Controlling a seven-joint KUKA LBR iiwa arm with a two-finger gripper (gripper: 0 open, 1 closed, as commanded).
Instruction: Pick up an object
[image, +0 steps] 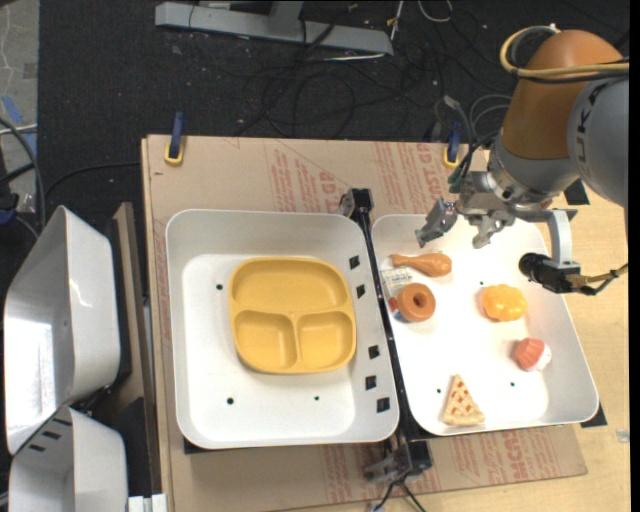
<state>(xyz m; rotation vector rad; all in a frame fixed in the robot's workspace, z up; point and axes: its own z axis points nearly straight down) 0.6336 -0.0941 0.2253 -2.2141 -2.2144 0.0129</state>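
Chicken drumstick (422, 264) at 7 o'clock, just below tool (462, 228). Tool open, empty, fingers spread, angled downward from 2 o'clock.

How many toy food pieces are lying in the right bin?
5. A chicken drumstick lies at the upper left, near the gripper; a donut is just below it; an orange piece sits mid-right; a pink piece lower right; a pizza slice by the near edge.

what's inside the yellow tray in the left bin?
Nothing visible: the yellow tray shows three bare compartments. The bin floor beneath it is covered. The toy foods, like the doughnut, lie in the other bin.
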